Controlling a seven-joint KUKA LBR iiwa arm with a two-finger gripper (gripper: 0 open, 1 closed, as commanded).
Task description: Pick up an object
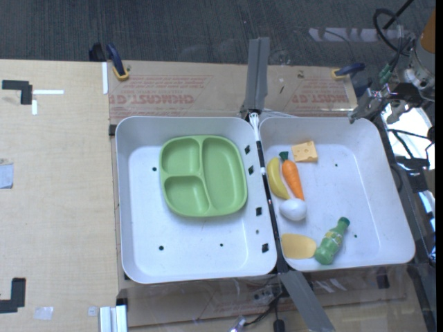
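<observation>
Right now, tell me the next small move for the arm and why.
Probably bring the gripper in over the right bin and down toward one item, say the cheese wedge. The gripper sits above that bin's far right corner, outside the rim, while the carrot, banana, egg and green bottle all lie untouched inside.

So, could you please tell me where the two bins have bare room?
Left bin: bare floor below and left of the green three-compartment plate. Right bin: open right of the orange carrot and cheese wedge. Crowded along its left wall and near the green bottle.
</observation>
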